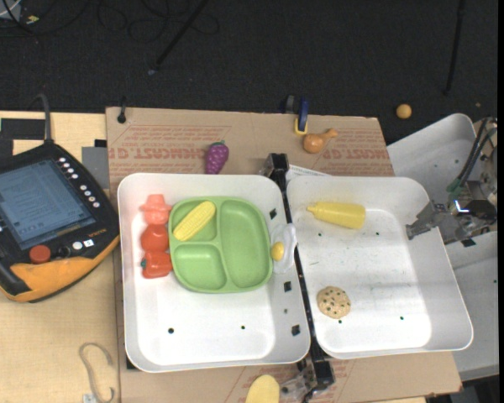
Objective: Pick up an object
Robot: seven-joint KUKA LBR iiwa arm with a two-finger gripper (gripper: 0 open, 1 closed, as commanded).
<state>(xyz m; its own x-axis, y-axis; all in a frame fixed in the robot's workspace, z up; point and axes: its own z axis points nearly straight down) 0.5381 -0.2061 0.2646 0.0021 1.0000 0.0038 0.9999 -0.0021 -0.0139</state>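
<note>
Left bin: green divided plate fills its far half, corn cob in the plate's far-left compartment, red-orange toy between plate and left wall; near half is open floor. Right bin: yellow squeeze bottle lies flat near the far edge, brown-speckled round cookie near the left wall, mostly open floor elsewhere. Gripper sits at the right bin's right rim, nothing between fingers; finger spacing cannot be made out.

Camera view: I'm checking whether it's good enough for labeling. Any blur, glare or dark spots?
Camera view: bins evenly lit, no harsh glare; corn and cookie sharp enough; gripper at the right bin's edge looks soft and murky; background floor very dark.
</note>
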